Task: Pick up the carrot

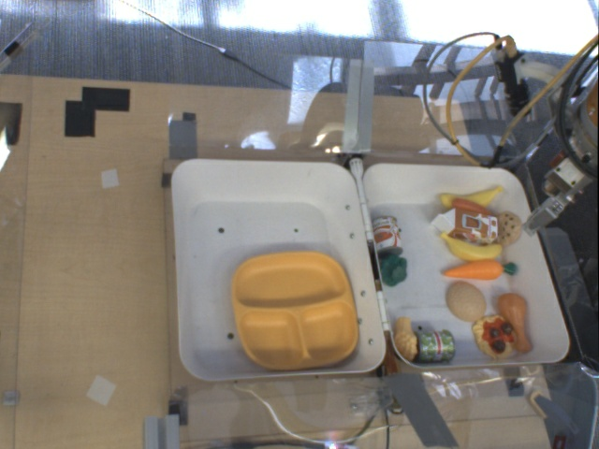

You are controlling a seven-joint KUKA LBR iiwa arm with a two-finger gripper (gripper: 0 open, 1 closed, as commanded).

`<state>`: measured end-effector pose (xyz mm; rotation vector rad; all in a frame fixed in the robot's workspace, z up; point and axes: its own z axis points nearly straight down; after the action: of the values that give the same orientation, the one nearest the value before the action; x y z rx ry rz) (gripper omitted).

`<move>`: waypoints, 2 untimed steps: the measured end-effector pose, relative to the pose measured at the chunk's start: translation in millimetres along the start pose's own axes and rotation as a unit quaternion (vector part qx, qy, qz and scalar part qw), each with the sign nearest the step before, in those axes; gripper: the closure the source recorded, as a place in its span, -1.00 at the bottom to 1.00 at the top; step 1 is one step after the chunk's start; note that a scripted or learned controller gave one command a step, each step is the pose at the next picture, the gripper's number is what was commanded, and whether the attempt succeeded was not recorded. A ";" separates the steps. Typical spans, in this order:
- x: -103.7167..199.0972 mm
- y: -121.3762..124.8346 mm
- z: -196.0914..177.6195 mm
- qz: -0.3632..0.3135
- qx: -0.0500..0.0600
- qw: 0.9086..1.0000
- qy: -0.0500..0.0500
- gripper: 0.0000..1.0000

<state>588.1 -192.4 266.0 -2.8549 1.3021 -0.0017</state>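
Nearest edge of right bin [552, 283]: small can [435, 345], pizza toy [494, 335], then egg [465, 300]. Just beyond, carrot [479, 270] lies flat mid-bin, orange w/ green stub pointing right, untouched. Farther: bananas [473, 197]. Gripper [550, 209] sits at bin's far right rim; finger state can't tell.

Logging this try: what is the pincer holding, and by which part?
Nothing. The pincer sits at the right bin's edge; the carrot lies apart in the bin.
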 end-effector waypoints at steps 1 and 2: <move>41.4 -58.2 60.2 -0.064 0.001 0.998 -0.001 1.00; 57.6 -60.1 -78.6 -0.081 0.004 0.997 0.009 1.00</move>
<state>671.1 -196.8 344.8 -2.9508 1.0663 -0.0326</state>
